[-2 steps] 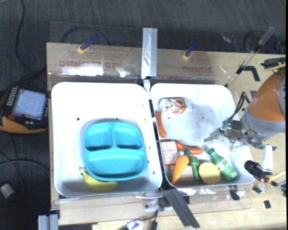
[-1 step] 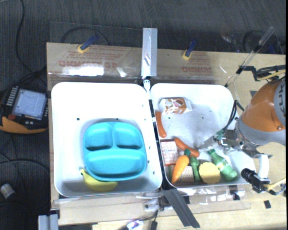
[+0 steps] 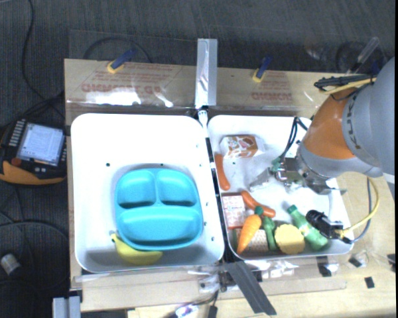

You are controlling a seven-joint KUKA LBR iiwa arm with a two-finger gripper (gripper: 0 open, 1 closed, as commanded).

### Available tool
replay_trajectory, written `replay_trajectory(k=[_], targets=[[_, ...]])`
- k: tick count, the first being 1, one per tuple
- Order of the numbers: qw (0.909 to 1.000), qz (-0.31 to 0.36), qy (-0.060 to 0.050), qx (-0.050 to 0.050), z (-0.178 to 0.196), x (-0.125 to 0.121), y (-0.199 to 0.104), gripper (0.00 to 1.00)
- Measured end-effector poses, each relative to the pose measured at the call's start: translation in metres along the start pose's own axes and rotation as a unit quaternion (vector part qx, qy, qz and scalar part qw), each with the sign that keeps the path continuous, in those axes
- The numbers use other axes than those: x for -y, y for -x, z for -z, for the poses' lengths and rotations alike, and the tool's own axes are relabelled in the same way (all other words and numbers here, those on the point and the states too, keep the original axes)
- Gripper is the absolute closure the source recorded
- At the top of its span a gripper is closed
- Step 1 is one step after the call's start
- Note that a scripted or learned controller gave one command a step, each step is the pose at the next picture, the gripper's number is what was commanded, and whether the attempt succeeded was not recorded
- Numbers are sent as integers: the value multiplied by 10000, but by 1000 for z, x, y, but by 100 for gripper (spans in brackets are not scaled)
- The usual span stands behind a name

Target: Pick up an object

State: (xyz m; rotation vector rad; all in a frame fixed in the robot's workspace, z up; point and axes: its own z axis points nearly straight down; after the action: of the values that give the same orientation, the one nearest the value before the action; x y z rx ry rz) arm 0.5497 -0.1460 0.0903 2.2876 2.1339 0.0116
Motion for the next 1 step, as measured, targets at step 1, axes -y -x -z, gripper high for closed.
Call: replay_trajectory(k=[1], targets=[[9998,198,-80,-24,22,-4,64,0]])
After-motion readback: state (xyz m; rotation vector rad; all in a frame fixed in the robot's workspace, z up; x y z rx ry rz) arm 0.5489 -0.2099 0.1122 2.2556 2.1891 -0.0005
